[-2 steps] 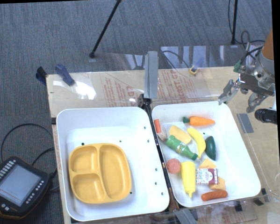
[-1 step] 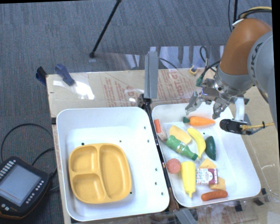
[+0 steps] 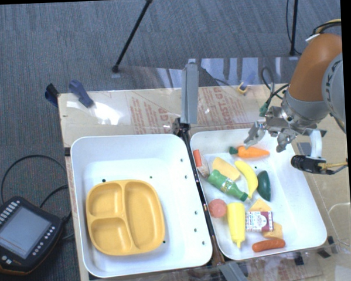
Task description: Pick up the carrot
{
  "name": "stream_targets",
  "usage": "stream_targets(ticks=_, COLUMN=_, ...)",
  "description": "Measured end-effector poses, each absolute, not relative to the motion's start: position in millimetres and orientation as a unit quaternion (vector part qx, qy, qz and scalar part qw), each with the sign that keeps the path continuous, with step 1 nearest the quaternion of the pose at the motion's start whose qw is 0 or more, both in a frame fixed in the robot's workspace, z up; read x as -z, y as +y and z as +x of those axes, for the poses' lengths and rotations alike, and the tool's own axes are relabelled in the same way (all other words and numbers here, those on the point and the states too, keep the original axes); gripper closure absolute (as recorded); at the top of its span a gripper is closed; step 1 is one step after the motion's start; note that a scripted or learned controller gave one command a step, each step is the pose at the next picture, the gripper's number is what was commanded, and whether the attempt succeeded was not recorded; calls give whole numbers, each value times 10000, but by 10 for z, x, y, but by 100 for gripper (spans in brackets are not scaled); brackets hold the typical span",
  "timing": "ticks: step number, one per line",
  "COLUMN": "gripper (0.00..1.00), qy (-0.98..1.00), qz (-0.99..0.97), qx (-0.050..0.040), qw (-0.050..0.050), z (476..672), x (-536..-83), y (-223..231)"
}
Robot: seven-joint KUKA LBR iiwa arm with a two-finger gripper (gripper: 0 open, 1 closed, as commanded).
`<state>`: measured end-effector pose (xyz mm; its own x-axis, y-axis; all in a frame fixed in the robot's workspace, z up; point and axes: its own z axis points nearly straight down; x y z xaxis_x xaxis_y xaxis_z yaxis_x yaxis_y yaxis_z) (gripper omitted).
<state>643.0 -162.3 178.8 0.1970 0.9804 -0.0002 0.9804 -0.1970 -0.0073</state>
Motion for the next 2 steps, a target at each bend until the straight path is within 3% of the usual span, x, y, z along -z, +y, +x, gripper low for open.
stream_targets(ticks=1, gripper=0, qy=-6623, qz=-7492, qx=12, qw=-14, z=6451, x=-2500, y=-1576)
stream_targets(ticks=2, gripper=0, qy=-6843, qz=-7292, qx=-17, qw=24, z=6438, x=-2192, y=-1235)
